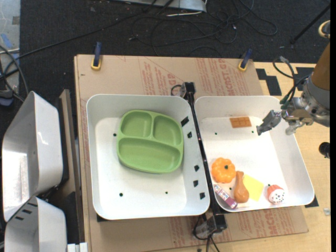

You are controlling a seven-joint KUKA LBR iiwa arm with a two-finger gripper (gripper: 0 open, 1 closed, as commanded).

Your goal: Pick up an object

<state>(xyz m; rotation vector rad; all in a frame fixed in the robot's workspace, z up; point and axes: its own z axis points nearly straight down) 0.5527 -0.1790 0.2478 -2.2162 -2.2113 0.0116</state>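
In the right bin [294,156] lie an orange cracker [240,122] near the back, a small orange pumpkin [223,169], a brown drumstick [241,187], a yellow slice [254,187], a purple-pink tube [224,195] and a red-and-white toy [275,193] along the front. My gripper [275,129] hangs over the back right part of this bin, right of the cracker and apart from it. It stands open with nothing between its fingers.
The left bin [100,156] holds a green divided plate [150,142]. A black divider [197,146] runs between the bins. The arm [317,91] comes in over the right bin's right rim. White tubs [31,151] stand left of the bench.
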